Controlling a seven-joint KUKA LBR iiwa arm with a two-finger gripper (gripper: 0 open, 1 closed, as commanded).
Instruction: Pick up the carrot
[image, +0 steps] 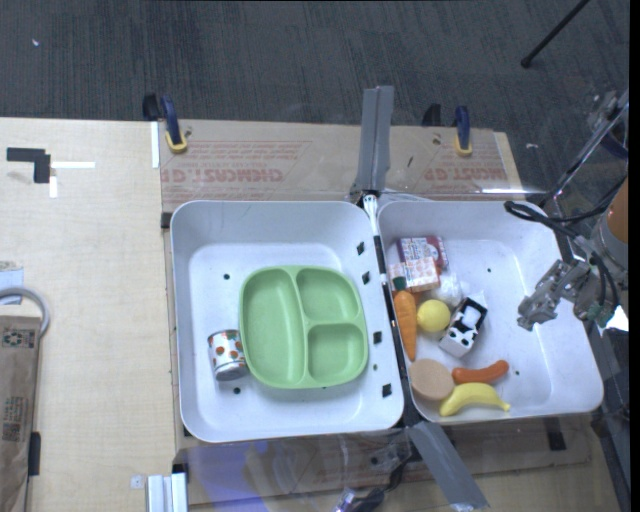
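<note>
Lying along right bin's left wall, carrot (405, 322), well apart from pincer (533, 308).

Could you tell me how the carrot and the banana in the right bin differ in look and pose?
The carrot is orange with a small green top; the banana is plain yellow. The carrot lies straight along the right bin's left wall, pointing up and down the view; the banana is curved and lies crosswise near the front wall. Both are long toy foods lying flat in the same bin, apart from the gripper.
</note>
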